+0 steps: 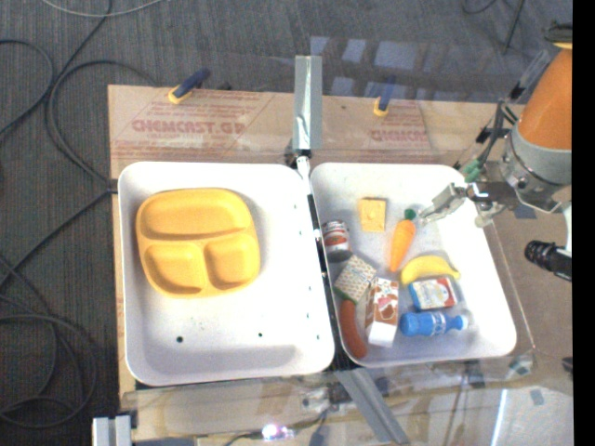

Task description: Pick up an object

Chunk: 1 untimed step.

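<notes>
**White bins, orange arm above the toy food**

Cardboard-covered desk (139,137) carries two shallow white plastic bins side by side. The left bin (270,342) holds one big yellow plastic tray with three compartments (198,240), lying flat near its upper left part. The right bin (483,333) holds all the small things, pushed together towards its centre and lower edge, so a pick there means reaching between neighbours.

The grey and orange robot arm (548,110) comes in from the right side, and its gripper (444,204) hangs over the upper right part of the right bin, just beside the top of the orange toy carrot (401,242). I cannot tell if the jaws are open or closed; nothing is seen between them.

Below the carrot lie a yellow toy banana (429,268), a small red and blue carton (433,294) and a blue plastic bottle (433,323). More to the left are a white and red toy milk box (382,312), a brown sausage (350,331), a grey patterned block (354,275), a small dark can (336,237) and a yellow cheese slice (373,215).

In my judgement the carrot is the nearest candidate for picking.
</notes>
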{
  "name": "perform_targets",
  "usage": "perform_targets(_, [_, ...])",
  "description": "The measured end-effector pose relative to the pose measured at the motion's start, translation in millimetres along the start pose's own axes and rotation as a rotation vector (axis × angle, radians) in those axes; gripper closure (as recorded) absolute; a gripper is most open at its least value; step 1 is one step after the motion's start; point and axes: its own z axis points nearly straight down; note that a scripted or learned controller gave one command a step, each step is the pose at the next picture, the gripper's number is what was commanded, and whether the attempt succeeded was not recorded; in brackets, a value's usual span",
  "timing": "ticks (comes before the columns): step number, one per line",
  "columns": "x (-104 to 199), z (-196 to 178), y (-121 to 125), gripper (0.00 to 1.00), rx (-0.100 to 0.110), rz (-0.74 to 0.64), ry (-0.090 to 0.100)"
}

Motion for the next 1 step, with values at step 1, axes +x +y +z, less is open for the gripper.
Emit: perform_targets(1, [-35.2,135.0,44.6,0.0,0.001,-0.073,-0.001])
